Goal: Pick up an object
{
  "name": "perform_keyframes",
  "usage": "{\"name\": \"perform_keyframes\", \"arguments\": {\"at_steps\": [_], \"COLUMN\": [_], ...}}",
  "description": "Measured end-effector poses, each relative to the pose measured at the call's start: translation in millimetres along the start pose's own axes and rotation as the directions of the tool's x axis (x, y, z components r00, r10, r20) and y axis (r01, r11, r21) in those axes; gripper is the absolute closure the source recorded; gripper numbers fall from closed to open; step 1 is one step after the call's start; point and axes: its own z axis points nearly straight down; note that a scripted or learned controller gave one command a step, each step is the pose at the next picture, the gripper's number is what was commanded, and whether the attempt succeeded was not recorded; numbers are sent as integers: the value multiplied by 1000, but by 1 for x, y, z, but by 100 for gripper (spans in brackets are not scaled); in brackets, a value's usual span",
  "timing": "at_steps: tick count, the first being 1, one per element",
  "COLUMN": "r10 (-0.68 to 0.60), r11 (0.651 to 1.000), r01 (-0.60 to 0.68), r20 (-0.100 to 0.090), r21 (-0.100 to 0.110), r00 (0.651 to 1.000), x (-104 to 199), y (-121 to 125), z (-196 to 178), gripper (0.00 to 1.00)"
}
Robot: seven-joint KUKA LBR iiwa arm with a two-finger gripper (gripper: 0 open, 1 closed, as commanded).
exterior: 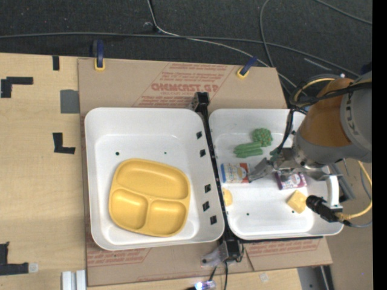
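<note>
My gripper [261, 169] reaches into the right bin [266, 225] from the right and sits low over its middle. Its tip is just right of a small red, white and blue packet [234, 173] lying on the bin floor. A green broccoli-like toy [255, 142] lies just above the gripper. A purple and white item [290, 179] sits under the wrist, partly hidden by it. Toward the bin's front right lies a yellow block [296, 202]. A small yellow piece [226, 196] rests by the bin's left wall. I see nothing held in the gripper.
The left bin [97, 132] holds a yellow divided plate [149, 196]. A black divider [207, 156] runs between the bins. The arm's orange band [323, 122] hangs over the right bin's right side. Cables [338, 213] loop near the bin's front right corner.
</note>
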Motion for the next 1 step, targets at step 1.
{"name": "perform_keyframes", "arguments": {"at_steps": [1], "r10": [-2], "r11": [1000], "r01": [2], "r20": [0], "r21": [-4], "r00": [1000], "x": [1], "y": [1], "z": [-13], "gripper": [100]}}
